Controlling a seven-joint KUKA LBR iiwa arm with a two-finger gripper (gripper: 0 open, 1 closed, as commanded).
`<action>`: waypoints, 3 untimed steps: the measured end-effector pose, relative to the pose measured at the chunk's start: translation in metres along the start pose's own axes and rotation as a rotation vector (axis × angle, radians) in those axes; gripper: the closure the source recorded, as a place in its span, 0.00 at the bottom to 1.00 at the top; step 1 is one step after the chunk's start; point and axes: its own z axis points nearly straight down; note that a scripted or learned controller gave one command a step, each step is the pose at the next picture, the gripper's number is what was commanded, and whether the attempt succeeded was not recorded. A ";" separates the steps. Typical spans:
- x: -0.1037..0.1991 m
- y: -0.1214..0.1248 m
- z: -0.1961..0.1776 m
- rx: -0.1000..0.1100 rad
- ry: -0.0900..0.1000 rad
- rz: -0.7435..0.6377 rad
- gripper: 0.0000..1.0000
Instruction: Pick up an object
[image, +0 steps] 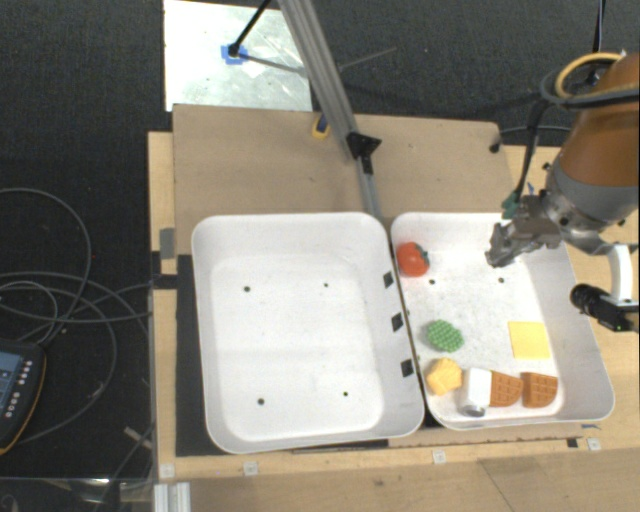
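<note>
The right bin (585, 330) holds all the objects: a red tomato-like piece (412, 259) sits near its upper left corner, close to the wall it shares with the left bin (225, 300); a green bumpy piece (444, 336) lies below it, toward the middle of the bin's left side; a yellow flat square (529, 340) lies to the right of the green one, well apart from it; along the near edge are a yellow lump (444, 376), a white block (477, 389) just beside it, and two orange-brown waffle-like pieces (524, 389) side by side next to the block; the gripper (503, 245) hangs over the upper part of the right bin, to the right of the tomato and apart from every object; whether it is open or closed I cannot tell, as it appears dark and blurred; the grey arm with its orange band (600, 140) comes in from the right
</note>
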 end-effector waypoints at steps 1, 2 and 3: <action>0.052 -0.007 -0.003 -0.001 0.000 -0.001 1.00; 0.098 -0.009 -0.001 0.000 0.000 -0.001 1.00; 0.157 -0.007 0.006 -0.001 0.001 -0.002 1.00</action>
